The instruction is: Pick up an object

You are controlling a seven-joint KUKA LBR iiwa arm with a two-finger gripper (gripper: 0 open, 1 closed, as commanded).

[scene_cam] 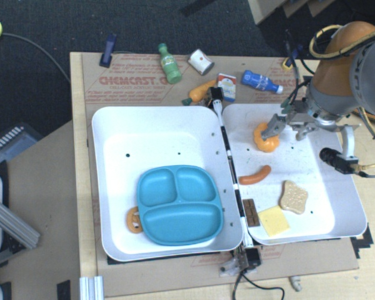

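My gripper [282, 134] hangs over the back of the right bin [337, 192], below the orange-banded wrist. Its two fingers stand spread apart, so it is open. The left finger [274, 126] reaches down to the top right of an orange fruit [266, 142]; nothing is between the fingers. Further forward in the same bin lie a sausage [254, 175], a tan cracker [294, 197], a yellow cheese slice [274, 220] and a brown bar [250, 212] against the left wall.
The left bin [150, 136] holds a blue divided plate [178, 204] with a pretzel [134, 220] tucked at its left edge. Behind the bins on the bench lie a green bottle [170, 64], a blue bottle [261, 81], a white can [200, 61] and a carton [225, 86].
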